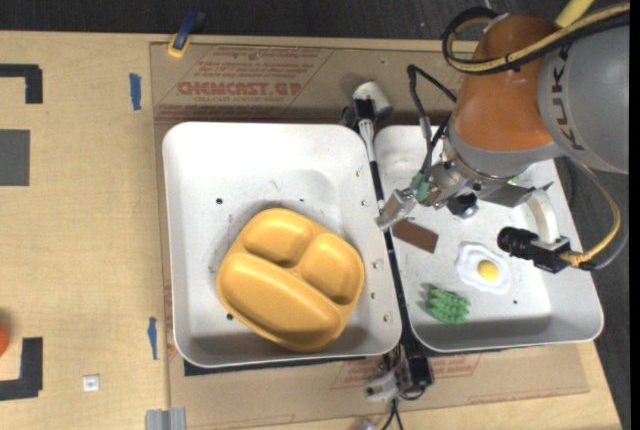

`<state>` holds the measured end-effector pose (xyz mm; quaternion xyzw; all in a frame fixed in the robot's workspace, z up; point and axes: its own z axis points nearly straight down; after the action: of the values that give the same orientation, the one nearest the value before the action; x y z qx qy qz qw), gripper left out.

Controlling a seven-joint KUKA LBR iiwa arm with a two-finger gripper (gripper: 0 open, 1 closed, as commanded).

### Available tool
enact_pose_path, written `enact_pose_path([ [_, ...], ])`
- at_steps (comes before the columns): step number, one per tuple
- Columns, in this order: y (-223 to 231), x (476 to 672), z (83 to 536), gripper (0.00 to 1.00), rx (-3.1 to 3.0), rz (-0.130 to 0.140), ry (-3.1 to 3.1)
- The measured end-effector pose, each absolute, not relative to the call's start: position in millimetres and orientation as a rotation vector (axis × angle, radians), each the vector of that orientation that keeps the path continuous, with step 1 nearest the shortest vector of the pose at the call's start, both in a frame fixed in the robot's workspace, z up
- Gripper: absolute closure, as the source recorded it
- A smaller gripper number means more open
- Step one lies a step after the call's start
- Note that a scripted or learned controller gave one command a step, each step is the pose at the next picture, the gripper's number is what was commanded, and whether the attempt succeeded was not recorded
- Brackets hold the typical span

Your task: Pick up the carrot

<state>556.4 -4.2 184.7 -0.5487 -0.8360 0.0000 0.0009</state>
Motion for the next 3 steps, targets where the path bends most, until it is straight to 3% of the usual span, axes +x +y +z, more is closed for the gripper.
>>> enact_pose_path([
  [1,25,512.7,185,0.00,-1.872,0.001,-2.519],
  [2,78,539.8,126,0.00,-1.737,0.004,-2.625],
  [3,58,543.1,137,1.00,-1.780,0.030,-2.628],
])
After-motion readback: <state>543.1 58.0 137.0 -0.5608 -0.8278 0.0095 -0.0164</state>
